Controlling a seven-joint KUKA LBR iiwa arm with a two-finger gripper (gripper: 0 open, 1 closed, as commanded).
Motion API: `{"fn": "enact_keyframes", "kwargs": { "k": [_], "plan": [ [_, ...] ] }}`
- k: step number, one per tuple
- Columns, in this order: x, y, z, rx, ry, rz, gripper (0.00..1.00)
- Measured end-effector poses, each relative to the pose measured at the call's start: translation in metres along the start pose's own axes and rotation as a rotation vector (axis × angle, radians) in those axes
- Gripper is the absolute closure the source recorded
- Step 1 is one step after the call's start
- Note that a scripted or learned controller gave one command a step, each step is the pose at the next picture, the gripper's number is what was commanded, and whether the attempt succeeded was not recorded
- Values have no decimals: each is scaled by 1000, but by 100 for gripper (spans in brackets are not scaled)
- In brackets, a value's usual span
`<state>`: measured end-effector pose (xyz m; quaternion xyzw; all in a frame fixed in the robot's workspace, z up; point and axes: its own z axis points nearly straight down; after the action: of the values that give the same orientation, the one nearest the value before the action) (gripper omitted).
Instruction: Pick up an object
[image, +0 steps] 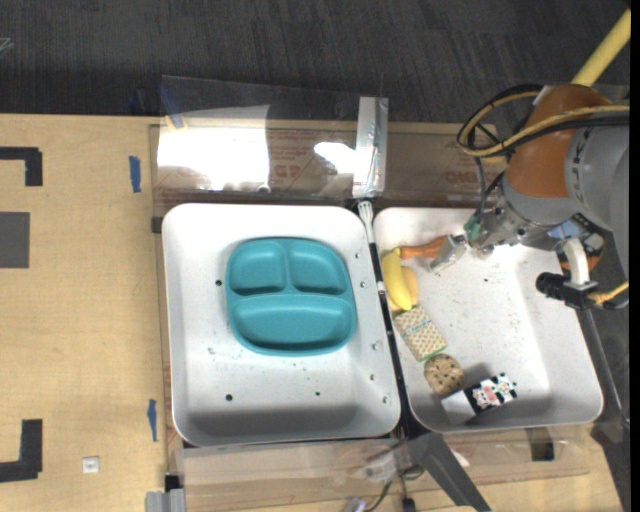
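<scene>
My gripper (455, 250) hangs low over the far left part of the right bin (540, 340), coming down from the orange-banded wrist (545, 150). Its tip is right beside the right end of an orange carrot (424, 247), which lies across the bin's back left corner. A yellow banana (398, 281) lies just under the carrot by the left wall. Farther forward along that wall are a speckled square cracker (419, 332), a round brown cookie (443, 373) and a small black and white packet (490, 393).
The left bin (190, 300) holds a teal divided plate (291, 295). A clear plastic sheet (270, 150) stands behind the bins. Yellow and black cables (490, 125) loop by the wrist, and a black fitting (560, 288) juts over the right bin's right side.
</scene>
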<state>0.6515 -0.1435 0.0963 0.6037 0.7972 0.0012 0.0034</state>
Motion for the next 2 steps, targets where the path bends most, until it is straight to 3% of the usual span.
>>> {"fn": "enact_keyframes", "kwargs": {
  "k": [1, 2],
  "plan": [
    [23, 20, 10, 16, -1, -170, 0],
    [30, 26, 11, 2, 2, 94, 0]
  ]
}}
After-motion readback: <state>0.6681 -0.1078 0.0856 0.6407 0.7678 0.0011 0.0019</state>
